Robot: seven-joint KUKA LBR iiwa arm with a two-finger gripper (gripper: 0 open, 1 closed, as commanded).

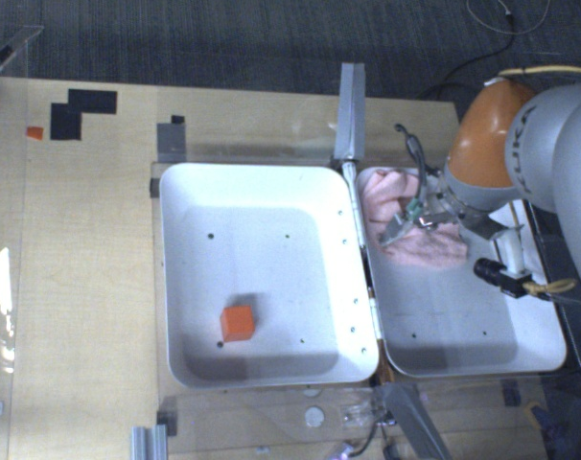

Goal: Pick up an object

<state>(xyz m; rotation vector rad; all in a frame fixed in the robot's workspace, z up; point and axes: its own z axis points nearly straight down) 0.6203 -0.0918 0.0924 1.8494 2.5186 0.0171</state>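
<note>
**Arm poised over pink cloth in the right bin**

The wooden bench is being occupied by two white bins side by side. The left bin is being shared only with a small orange block, which is lying near its front left corner. The right bin is being reached into by the grey arm from the right. A crumpled pink cloth is being pressed at the far left of that bin, with the gripper set directly on it; whether anything is being gripped cannot be told.
</note>
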